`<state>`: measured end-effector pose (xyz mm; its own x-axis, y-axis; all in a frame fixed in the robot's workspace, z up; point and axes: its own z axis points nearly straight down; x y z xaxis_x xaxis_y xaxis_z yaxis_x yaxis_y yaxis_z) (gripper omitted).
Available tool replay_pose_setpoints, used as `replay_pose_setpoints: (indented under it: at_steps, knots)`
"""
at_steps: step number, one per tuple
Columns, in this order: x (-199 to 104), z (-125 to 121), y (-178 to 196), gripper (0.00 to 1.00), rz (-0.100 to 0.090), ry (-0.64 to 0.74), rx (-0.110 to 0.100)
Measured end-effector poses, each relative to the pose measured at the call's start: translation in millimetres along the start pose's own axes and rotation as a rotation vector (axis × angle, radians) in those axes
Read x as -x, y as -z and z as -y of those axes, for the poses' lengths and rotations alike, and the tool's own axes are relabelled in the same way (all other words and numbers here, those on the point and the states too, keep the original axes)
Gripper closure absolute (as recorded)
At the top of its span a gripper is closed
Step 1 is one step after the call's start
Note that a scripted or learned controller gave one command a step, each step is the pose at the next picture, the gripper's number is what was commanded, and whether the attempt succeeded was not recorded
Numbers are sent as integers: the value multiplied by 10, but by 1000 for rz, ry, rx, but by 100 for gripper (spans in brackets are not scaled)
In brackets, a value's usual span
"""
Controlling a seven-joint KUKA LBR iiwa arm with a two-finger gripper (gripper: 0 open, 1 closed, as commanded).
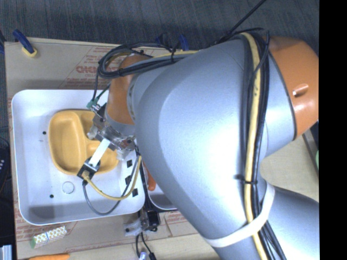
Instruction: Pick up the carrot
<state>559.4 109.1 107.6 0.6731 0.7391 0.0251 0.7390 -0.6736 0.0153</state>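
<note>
Largely the arm hides the right bin, bar an orange sliver.

The grey arm covers most of the right bin. Its orange-banded wrist brings the hand down into the left bin, at the right edge of a yellow bowl lying on the bin's floor. A thin orange sliver peeks out beside the arm where the bins meet, too little to identify. On the cardboard-topped counter, a blue clamp sits at the far-left corner and a small green-and-white packet lies just in front of the left bin.
</note>
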Motion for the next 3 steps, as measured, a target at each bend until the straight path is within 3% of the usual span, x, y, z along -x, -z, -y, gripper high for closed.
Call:
replay_pose_setpoints:
  at_steps: [1,2,3]
  knots:
    - [-307,831,-60,0,3,-32,7]
    - [-447,901,-96,0,23,-38,14]
    - [-396,954,-89,0,18,-25,20]
